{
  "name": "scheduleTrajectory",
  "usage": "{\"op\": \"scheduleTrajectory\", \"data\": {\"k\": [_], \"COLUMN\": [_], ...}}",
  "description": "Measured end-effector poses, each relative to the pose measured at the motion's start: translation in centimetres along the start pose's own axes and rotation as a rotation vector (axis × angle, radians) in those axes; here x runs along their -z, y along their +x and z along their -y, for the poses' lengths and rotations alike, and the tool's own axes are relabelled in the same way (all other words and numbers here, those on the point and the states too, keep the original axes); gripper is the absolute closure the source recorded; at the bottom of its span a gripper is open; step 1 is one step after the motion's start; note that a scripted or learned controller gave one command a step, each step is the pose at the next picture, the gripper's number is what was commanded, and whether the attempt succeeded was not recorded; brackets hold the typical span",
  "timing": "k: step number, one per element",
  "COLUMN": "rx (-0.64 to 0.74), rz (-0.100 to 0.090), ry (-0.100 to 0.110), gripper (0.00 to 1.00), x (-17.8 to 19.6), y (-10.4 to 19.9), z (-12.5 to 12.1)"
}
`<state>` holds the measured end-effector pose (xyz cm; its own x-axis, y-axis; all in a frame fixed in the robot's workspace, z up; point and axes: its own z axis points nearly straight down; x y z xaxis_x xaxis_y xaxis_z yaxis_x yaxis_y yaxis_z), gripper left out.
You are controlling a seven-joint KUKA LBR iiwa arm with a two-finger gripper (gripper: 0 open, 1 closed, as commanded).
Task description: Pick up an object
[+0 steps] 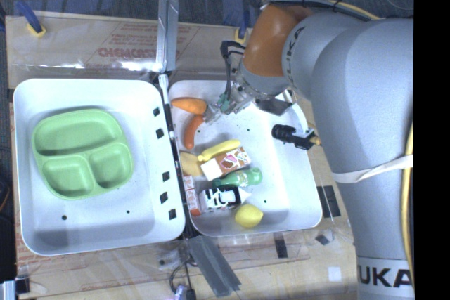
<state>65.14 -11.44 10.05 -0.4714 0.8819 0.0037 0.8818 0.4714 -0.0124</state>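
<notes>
My gripper (219, 107) hangs low over the back left part of the right bin (295, 186). It is just right of an orange rounded piece (187, 106), and I cannot tell whether they touch. An orange carrot-like piece (192, 131) lies just below it. Nearer the front lie a yellow banana (219, 149), a small white and red box (226, 163), a green bottle (240, 178), a black and white carton (219, 198) and a lemon (248, 216). Nothing shows as held in the gripper.
A green divided plate (82, 151) lies in the left bin (84, 228). The ridge between the two bins (171, 158) runs close to the objects. A pale yellow piece (190, 164) rests against the right bin's left wall. The arm's grey body covers the right side.
</notes>
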Motion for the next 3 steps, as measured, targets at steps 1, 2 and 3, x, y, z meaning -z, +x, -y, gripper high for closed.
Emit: {"op": "scheduleTrajectory", "data": {"k": [1,2,3], "rx": [0.0,0.003,0.003], "rz": [0.0,0.001,0.001], "ry": [0.0,-0.002,-0.001], "gripper": [0.0,1.0,0.0], "x": [0.0,1.1,1.1], "y": [0.0,0.0,0.0], "z": [0.0,-0.1,-0.1]}}
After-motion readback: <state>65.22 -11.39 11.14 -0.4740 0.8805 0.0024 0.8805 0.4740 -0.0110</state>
